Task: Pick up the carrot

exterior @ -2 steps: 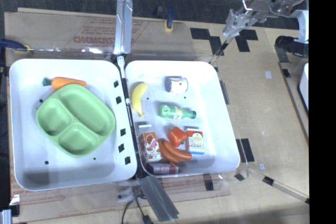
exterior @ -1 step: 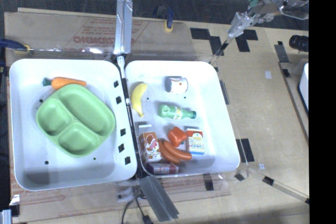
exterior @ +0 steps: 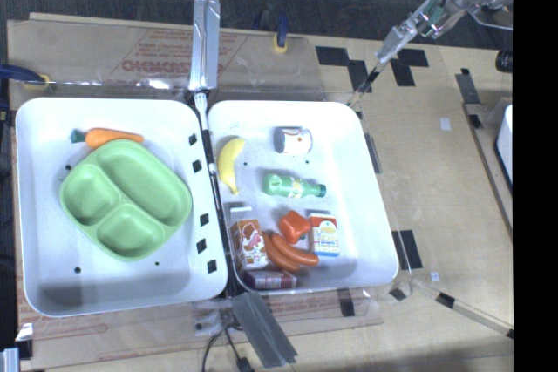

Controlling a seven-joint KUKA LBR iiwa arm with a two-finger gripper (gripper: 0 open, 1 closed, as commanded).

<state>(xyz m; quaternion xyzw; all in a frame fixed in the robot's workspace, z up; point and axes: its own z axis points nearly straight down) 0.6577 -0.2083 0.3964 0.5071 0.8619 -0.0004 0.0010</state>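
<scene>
The carrot (exterior: 113, 136), orange with a green top, lies on its side in the left bin (exterior: 44, 274) near the back wall, just behind the green divided plate (exterior: 126, 198). My gripper (exterior: 373, 74) hangs at the upper right, above the back right corner of the right bin (exterior: 375, 213). It is far from the carrot, with nothing seen in its grasp.
The right bin holds a banana (exterior: 229, 163), a white can (exterior: 293, 140), a green bottle (exterior: 295, 186), a red pepper-like piece (exterior: 295, 225), a sausage (exterior: 290, 253) and two small cartons (exterior: 249, 242). A metal bar (exterior: 205, 39) stands behind the divider between the bins.
</scene>
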